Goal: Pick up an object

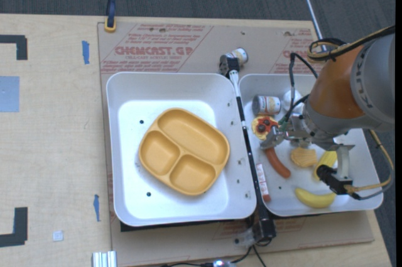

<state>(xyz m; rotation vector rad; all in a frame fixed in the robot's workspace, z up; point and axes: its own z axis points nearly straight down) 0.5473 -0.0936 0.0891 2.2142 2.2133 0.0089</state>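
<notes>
The grey-and-orange arm's two-finger gripper [274, 137] hovers in the right white bin [370, 200], jaws apparently parted, gripping nothing; the reddish-brown toy sausage [279, 163] lies just below, its long axis running diagonally toward the yellow toy banana [314, 198].

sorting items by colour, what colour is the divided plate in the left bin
Yellow-orange, plain with no pattern. The divided plate shows clearly in the camera view.
</notes>
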